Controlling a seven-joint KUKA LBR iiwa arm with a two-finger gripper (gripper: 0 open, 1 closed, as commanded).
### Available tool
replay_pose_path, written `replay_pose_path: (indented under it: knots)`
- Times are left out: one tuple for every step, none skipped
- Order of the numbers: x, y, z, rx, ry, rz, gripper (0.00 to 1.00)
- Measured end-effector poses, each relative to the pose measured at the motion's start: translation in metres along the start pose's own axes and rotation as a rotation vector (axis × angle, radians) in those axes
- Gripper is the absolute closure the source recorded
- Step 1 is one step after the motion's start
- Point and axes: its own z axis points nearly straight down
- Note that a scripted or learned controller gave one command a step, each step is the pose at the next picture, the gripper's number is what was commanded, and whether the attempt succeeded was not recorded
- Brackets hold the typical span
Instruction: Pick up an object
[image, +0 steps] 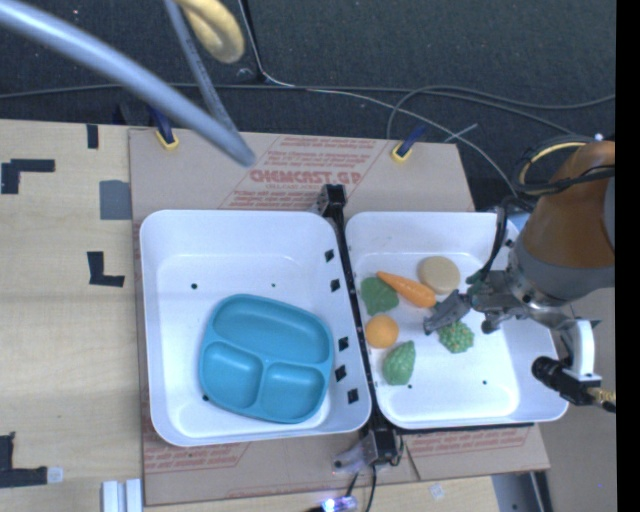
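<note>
The right bin (500, 400) holds several toy foods. An orange carrot (406, 288) lies beside a beige round piece (438, 272) and a dark green piece (377, 295). An orange ball (381, 331) and a green leafy piece (399, 362) sit nearer the front. A small green broccoli (458, 340) lies mid-bin. My gripper (460, 322) hangs just over the broccoli, open, its dark fingers (438, 318) spread to either side of the broccoli's top. Nothing is lifted.
The left bin (170, 250) holds a blue divided plate (265, 358). A black divider (345, 300) separates the bins. The arm's orange band (570, 215) and grey wrist sit over the right bin's right rim. Cables cross the dark bench behind.
</note>
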Motion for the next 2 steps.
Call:
replay_pose_path:
  knots:
    - [0.0,0.003,-0.006,-0.013,-0.002,-0.004,0.0]
    - [-0.004,0.004,0.056,-0.01,-0.002,-0.003,0.0]
